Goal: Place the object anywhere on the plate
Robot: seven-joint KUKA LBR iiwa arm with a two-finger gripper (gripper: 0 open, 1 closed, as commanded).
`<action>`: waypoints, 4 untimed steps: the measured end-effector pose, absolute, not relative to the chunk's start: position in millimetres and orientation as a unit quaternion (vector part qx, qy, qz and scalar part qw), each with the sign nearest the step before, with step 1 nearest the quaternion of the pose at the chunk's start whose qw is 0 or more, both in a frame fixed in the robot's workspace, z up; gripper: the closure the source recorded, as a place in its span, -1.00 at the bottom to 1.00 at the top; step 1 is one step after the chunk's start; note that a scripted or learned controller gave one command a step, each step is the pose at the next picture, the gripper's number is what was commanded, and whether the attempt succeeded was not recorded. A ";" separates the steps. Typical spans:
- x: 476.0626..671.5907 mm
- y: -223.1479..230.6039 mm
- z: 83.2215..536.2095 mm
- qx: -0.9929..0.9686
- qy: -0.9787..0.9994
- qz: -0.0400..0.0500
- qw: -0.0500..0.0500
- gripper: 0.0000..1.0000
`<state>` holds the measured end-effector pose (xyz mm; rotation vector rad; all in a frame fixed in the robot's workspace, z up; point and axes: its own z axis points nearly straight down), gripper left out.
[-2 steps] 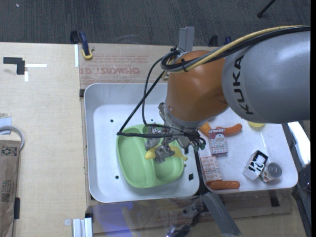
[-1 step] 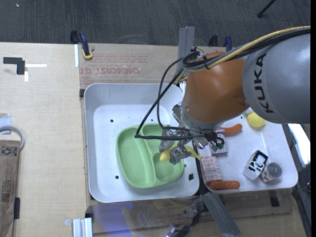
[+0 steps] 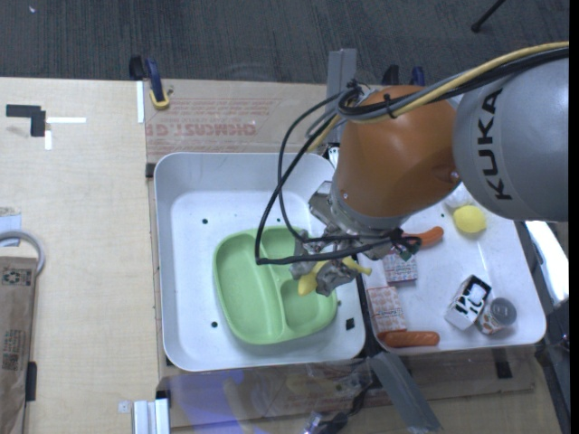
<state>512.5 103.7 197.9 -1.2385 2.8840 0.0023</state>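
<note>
Your claw [image 3: 327, 268] is hovering over the smooth green divided plastic plate [image 3: 249, 297], apparently clenching a small yellow object [image 3: 308, 284] above its right compartment; the plate is sitting in the glossy left white bin [image 3: 181, 251].

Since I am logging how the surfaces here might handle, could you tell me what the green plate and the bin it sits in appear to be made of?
The green plate looks like moulded plastic with a matte finish: even pale colour, rounded rim, a raised divider, no glare. The left bin looks like smooth white plastic or coated metal, slightly glossy, with rounded corners and a soft sheen along its wall; the view cannot settle which.
</note>
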 end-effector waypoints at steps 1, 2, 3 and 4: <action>492.2 138.5 231.2 -0.505 0.863 0.001 0.002 1.00; 509.1 109.8 234.4 -0.586 0.811 0.001 0.002 1.00; 509.0 109.8 234.3 -0.586 0.810 0.001 0.001 -1.00; 484.2 156.5 158.6 -0.536 0.845 0.001 0.000 -1.00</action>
